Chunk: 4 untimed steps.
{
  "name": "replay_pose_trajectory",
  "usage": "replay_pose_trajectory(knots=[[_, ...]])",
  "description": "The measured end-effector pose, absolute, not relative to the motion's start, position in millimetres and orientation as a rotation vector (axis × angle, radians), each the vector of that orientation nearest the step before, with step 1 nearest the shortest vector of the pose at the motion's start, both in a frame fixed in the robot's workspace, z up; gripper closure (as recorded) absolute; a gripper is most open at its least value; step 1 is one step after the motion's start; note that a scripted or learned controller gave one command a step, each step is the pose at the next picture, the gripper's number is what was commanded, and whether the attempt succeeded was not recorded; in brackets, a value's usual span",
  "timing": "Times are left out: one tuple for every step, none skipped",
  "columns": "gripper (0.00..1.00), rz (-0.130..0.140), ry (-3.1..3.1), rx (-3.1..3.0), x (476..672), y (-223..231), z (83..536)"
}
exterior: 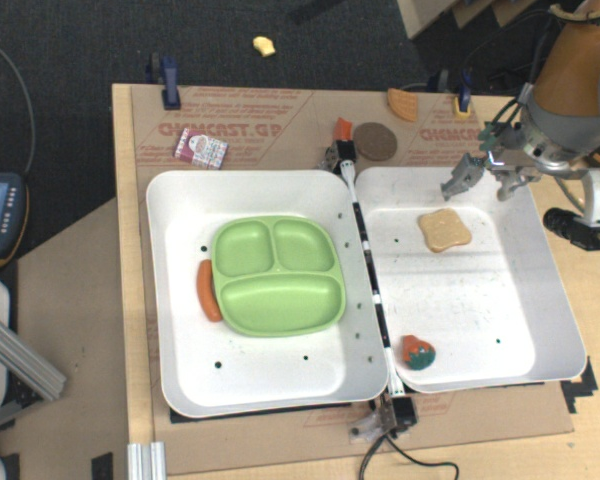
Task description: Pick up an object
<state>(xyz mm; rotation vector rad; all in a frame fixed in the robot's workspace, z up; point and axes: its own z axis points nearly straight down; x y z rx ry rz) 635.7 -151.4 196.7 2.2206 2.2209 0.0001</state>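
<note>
- Bench seen from above at a slant, bearing two shallow white bins side by side, the left bin (170, 208) and the right bin (540, 298).
- The right bin serves as the landmark for what follows.
- A tan slice of toast (444, 230) lies flat in the right bin, in its far half, toward the wall shared with the left bin.
- The gripper (488, 180) hangs over the right bin's far edge, beyond the toast and a little to its right, apart from it.
- Its two fingers are spread apart, with nothing between them; one finger (461, 179) points down toward the toast without touching it.
- The grey arm (570, 78) with its orange band rises beyond the right bin's far right corner.
- A small red and teal toy (417, 353) lies in the right bin's near corner, beside the shared wall, well apart from the toast.
- Left of the right bin, the left bin holds a green divided plate (277, 274) with an orange carrot-like piece (209, 290) touching its left rim.
</note>
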Motion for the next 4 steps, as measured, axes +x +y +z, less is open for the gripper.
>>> replay_pose_trajectory(knots=[[0.0,0.002,2.222,2.214,651.5,-128,81],[0.0,0.003,2.219,2.214,643.4,-106,88],[1.0,0.009,2.214,2.211,645.3,-107,100],[0.0,0.007,2.215,2.213,644.8,-107,99]])
